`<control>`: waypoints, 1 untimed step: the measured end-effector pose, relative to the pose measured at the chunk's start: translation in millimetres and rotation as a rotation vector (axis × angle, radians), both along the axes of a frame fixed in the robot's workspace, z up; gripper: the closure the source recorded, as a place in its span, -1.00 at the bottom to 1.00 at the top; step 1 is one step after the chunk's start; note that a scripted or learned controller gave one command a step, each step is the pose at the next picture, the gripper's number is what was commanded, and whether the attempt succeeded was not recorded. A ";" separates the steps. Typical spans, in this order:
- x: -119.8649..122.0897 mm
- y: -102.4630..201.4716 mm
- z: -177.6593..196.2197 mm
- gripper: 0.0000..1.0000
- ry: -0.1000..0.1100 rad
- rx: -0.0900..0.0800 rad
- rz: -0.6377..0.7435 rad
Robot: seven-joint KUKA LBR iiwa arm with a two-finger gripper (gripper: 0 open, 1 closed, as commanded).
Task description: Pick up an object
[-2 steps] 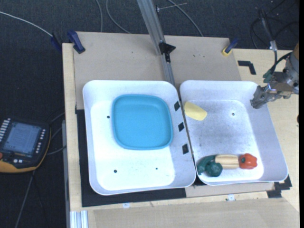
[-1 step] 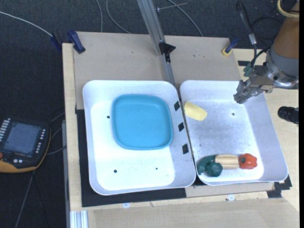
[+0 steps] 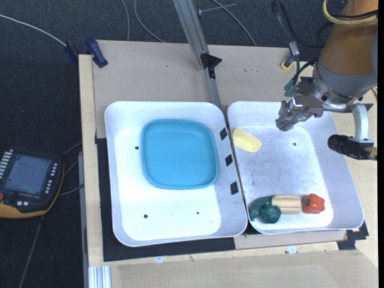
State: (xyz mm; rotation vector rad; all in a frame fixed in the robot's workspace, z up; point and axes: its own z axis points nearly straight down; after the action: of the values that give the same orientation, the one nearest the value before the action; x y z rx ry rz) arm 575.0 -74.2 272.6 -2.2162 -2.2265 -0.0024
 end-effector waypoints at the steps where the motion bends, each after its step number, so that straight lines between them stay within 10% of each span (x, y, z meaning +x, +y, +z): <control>1: 10.8 55.3 -17.3 1.00 0.002 0.000 0.000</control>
State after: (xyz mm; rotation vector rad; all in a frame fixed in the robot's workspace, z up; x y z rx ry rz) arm 585.9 -18.9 255.3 -2.2151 -2.2255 -0.0002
